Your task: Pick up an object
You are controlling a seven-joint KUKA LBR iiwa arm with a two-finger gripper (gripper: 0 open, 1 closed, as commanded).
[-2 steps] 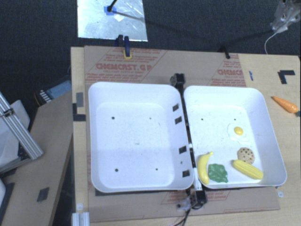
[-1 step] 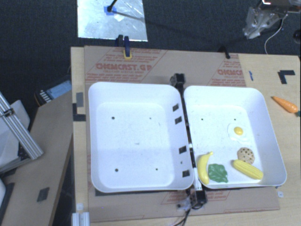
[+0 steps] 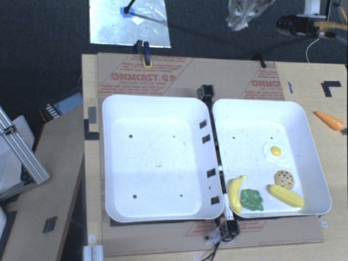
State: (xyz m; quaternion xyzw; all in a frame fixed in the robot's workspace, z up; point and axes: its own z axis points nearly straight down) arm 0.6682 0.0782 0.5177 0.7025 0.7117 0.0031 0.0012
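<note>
Hand: the hand (image 3: 246,12) hangs at the top of the camera view, above the dark floor beyond the far edge of the table (image 3: 304,78), well apart from both bins; it looks pale and blurred, and whether it is released or clenched cannot be told; nothing is seen in it.
Right bin: the right bin (image 3: 255,110) holds all the loose things, gathered in its near right part.
Fried egg: a toy fried egg (image 3: 275,151) lies flat near the right wall, the farthest of the group from the near rim.
Cookie: a round brown cookie (image 3: 284,178) sits just nearer than the egg, apart from it.
Corn: a yellow corn cob (image 3: 286,195) lies at a slant just below the cookie, close to or touching it.
Banana: a yellow banana (image 3: 235,193) lies beside the bin's left wall, curving toward the near rim.
Green piece: a flat green leafy piece (image 3: 252,200) lies against the banana's right side.
Left bin: the left bin (image 3: 157,105) stands beside the right one, their inner walls meeting along a line of black clips.
Carrot: an orange carrot (image 3: 330,120) lies on the table outside the right bin, near the view's right edge.
Foil sheet: a shiny square sheet (image 3: 109,20) lies on the floor beyond the table's far left part.
</note>
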